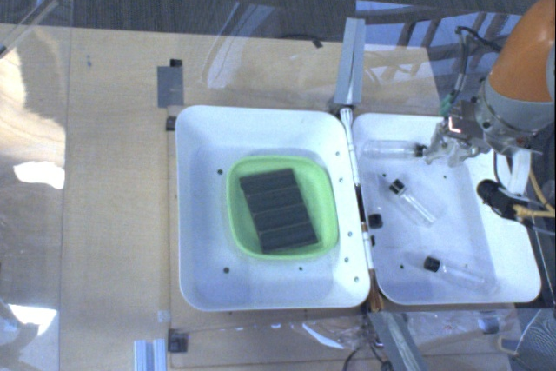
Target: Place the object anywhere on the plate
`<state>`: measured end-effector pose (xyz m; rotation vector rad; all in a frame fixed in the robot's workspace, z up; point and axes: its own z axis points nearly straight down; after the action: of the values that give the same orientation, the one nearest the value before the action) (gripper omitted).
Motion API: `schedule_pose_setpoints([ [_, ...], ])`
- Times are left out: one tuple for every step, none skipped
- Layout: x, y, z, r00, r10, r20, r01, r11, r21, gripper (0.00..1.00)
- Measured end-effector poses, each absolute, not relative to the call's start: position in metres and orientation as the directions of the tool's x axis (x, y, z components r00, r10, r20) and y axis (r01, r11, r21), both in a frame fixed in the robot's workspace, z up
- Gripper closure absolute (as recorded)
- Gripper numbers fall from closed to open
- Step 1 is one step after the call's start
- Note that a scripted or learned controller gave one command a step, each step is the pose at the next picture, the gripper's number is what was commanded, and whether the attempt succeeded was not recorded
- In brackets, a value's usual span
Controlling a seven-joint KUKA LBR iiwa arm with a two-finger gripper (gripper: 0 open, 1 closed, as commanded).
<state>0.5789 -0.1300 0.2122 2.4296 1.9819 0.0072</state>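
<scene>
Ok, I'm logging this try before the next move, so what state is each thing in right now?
Green plate: upright in the left bin, bearing a dark ridged block.
Dark ridged block: lying flat on the plate.
Three clear vials with black caps: lying on their sides in the right bin, caps on.
Gripper: low over the right bin's far edge, beside the farthest vial.

Two white bins (187, 213) sit on a pale wood-grain bench (95, 187). The left bin holds a lime-green plate (239, 187) bearing a dark grey ribbed block (278, 210). At three o'clock, clear tubes (410, 201) with black caps; the arm (526, 56) shows orange over grey.
</scene>
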Motion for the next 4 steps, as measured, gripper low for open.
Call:
schedule_pose_setpoints([
  [0.579,-0.13,0.212,0.201,0.98,0.0,0.98,-0.201,0.008,0.0],
  [0.576,-0.194,0.296,-0.015,1.0,-0.005,1.0,0.015,0.012,0.0],
  [0.578,-0.205,0.392,0.108,0.994,-0.004,0.994,-0.108,0.014,0.0],
  [0.556,-0.196,0.438,-0.177,0.984,-0.008,0.984,0.177,0.013,0.0],
])
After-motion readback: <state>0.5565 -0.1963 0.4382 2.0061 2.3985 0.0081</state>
